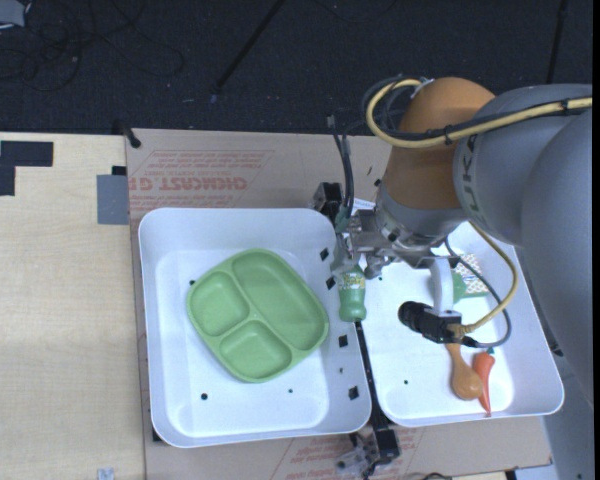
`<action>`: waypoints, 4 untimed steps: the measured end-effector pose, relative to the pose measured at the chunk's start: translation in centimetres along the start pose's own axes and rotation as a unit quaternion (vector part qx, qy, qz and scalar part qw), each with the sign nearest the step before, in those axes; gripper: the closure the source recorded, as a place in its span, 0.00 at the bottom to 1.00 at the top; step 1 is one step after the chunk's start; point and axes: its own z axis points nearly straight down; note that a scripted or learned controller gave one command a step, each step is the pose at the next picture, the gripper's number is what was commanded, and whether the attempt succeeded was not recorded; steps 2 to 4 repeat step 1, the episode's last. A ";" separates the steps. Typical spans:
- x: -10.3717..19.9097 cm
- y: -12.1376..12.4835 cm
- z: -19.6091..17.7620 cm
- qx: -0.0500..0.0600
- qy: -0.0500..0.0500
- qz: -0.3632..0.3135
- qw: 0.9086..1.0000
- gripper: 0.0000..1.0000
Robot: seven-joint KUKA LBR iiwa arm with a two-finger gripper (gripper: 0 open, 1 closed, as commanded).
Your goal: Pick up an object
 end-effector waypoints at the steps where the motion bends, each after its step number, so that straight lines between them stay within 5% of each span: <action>1: 4.5 2.4 -0.6 0.000 0.000 0.000 1.000 1.00; 4: 4.5 2.4 -0.6 0.000 0.000 0.000 1.000 1.00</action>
